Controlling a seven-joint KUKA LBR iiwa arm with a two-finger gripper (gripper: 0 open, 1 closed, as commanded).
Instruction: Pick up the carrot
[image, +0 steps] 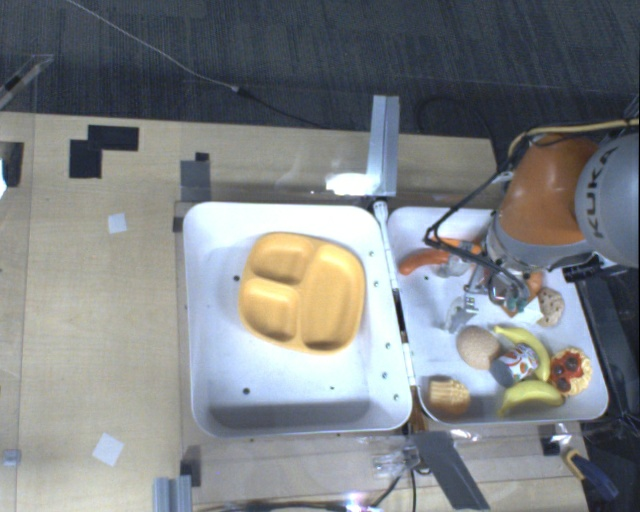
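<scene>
The pincer (463, 312) hangs seemingly open, gripping nothing, near the carrot (422, 261) by the right bin's (598, 405) left edge.

You look down on a pale wooden bench (90, 330) (black patches near its far-left edge) against dark grey carpet (250, 50), where a thin cable (150, 45) trails; glare brightens the bench's middle.

A single fixed camera looks down on the bench (90, 330) from above at a slant, far enough back to take in both white bins: the left bin (215, 400) sits near the frame's middle, the right bin (425, 300) toward its right side. The arm (560, 195) enters from the right, apparently cropped by the frame edge.
</scene>
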